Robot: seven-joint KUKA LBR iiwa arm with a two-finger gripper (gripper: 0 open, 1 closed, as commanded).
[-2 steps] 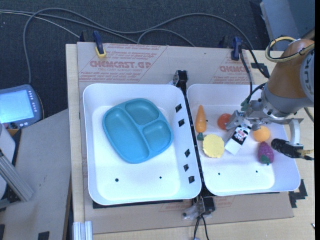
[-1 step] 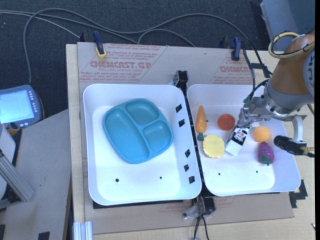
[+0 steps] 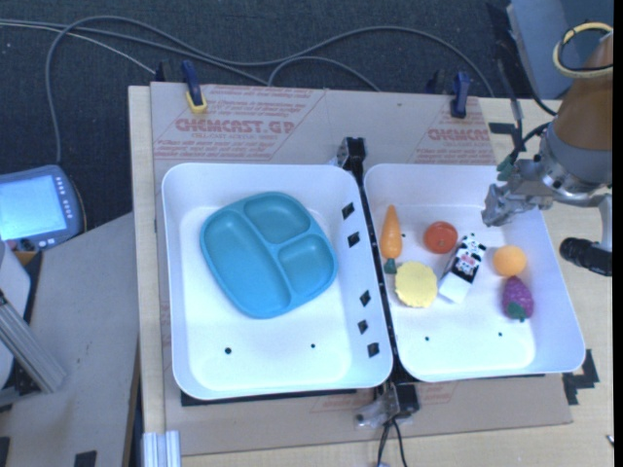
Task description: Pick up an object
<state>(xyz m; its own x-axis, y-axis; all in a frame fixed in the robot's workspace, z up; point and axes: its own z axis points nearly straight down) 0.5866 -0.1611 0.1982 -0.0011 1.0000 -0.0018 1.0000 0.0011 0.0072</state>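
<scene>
Seen from above at a slant: two shallow white bins side by side on a cardboard sheet [image 3: 253, 115] with red lettering. Blue clamps [image 3: 194, 86] at the sheet's far edge, one over each bin. Dark floor beyond, with cables looping across.

Left bin [image 3: 273, 353]: holding a blue tray [image 3: 268, 253] with three compartments, lying flat in the far half, slightly turned. Small black tabs [image 3: 365, 300] spaced along the seam between the bins.

Right bin [image 3: 467, 343]: holding six toy foods, all loose on the floor of the bin.
- Carrot [image 3: 390, 232], upright in the picture, near the left wall.
- Red tomato [image 3: 440, 236], just right of the carrot.
- Yellow disc [image 3: 417, 284], nearer than both, close below the carrot's tip.
- White and black carton [image 3: 465, 263], tilted, touching or almost touching the disc's right side.
- Orange [image 3: 509, 260], right of the carton.
- Purple grapes [image 3: 517, 298], just nearer than the orange, by the right wall.

Arm [image 3: 584, 154] reaching in from the right, grey with an orange band. Gripper [image 3: 501, 207] poised over the far right part of the right bin, beyond the carton and orange, apart from every toy. Nothing seen in its grasp; whether released or clenched, impossible to tell at this angle.

Far left, off the bench: a small lit screen [image 3: 34, 205] on a grey surface.
</scene>
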